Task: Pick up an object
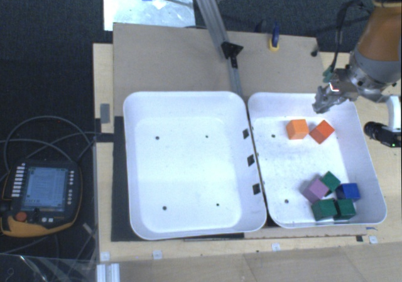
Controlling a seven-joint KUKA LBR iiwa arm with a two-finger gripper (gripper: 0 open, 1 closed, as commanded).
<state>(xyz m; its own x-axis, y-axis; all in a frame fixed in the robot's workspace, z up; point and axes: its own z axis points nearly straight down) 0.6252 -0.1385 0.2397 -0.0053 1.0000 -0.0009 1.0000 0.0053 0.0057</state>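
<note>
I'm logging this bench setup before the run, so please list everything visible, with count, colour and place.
bins: 2, white, side by side on the bench; left bin, right bin
orange blocks: 2, orange, upper part of the right bin, close together
purple block: 1, purple, lower right of the right bin
green blocks: 3, dark green, clustered around the purple block
blue block: 1, blue, in the same cluster
teach pendant: 1, grey and orange, left of the bench
arm: 1, grey with an orange band, upper right
gripper: 1, dark, above the right bin's upper right area near the orange blocks
</note>
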